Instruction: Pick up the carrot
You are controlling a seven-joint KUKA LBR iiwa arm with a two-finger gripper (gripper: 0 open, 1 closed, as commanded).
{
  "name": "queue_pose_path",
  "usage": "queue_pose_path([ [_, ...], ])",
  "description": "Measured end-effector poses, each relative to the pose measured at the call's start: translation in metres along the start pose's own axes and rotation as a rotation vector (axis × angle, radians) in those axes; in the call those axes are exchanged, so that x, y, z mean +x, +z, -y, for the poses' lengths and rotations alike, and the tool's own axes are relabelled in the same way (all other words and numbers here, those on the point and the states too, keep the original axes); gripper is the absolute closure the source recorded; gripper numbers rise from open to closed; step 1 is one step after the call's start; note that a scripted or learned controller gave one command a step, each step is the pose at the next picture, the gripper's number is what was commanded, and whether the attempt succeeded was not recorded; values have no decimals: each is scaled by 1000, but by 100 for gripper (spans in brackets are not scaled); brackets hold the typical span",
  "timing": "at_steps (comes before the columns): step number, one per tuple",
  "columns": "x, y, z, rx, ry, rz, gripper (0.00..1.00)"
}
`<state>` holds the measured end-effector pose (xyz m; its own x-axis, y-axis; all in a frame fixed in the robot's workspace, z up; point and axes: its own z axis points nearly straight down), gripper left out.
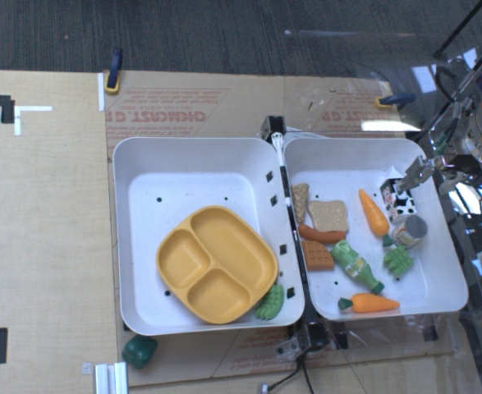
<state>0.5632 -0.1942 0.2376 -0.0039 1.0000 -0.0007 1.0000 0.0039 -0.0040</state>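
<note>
Two orange carrots lie in the right bin (438, 298). One carrot (372, 212) is slanted near the bin's middle right. The other carrot (372, 304), with a green top, lies along the front wall. My gripper (413, 175) hangs at the bin's far right corner, above and to the right of the slanted carrot and apart from it. A black-and-white toy (394, 197) sits just below the gripper. Nothing shows in the gripper's hold.
The right bin also holds a bread slice (328, 214), a sausage (321, 235), a green bottle (358, 267), broccoli (398, 261) and a small can (410, 230). A yellow divided plate (216, 263) and a green pickle (271, 302) lie in the left bin (142, 171).
</note>
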Motion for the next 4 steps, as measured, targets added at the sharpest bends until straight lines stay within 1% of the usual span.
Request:
queue_pose_path([
  [1, -4, 120, -20, -28, 205, 6, 0],
  [2, 8, 125, -20, -50, 292, 26, 0],
  [3, 13, 126, -12, -60, 442, 18, 0],
  [4, 12, 113, -14, -63, 439, 20, 100],
])
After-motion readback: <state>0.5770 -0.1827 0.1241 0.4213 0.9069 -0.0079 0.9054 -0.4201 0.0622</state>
